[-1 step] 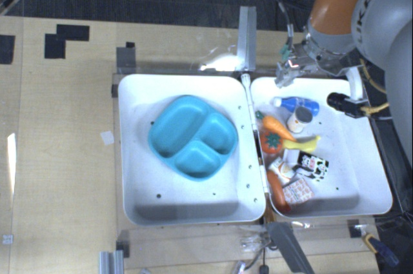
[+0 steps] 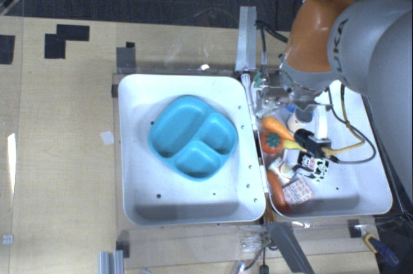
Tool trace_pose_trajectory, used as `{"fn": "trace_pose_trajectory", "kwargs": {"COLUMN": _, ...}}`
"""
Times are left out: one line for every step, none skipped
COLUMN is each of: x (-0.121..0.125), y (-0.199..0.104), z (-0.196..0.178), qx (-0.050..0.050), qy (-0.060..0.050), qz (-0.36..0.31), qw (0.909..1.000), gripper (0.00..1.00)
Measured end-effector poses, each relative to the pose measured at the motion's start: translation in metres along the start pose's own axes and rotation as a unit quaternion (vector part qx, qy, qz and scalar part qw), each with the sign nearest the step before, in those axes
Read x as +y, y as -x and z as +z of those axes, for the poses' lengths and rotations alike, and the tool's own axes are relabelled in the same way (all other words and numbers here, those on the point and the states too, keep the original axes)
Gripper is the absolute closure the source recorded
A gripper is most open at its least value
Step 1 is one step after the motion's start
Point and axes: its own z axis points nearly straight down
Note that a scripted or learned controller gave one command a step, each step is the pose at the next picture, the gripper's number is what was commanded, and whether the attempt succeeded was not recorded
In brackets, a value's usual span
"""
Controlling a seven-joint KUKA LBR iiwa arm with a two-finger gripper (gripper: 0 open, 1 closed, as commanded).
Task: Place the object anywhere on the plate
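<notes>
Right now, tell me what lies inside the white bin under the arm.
Inside the right white bin: an orange carrot-like toy, a yellow piece and a patterned packet. The grey arm covers the bin's far part.

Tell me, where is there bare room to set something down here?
The blue plate has three bare compartments, and white floor rings it in the left bin. The right bin is bare along its right side; its left side is crowded with small items under the arm.

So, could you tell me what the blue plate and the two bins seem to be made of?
The blue divided plate looks like moulded plastic: uniform colour, soft sheen, rounded compartments. The left bin and right bin look like smooth white plastic, perhaps coated metal; glossy walls, rounded corners.
</notes>
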Motion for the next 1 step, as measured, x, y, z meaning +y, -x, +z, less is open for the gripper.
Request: {"fn": "trace_pose_trajectory", "kwargs": {"x": -0.0896, "y": 0.0343, "z": -0.0338, "qx": 0.000, "qy": 0.001, "qz": 0.131, "qw": 0.9914, "gripper": 1.00}}
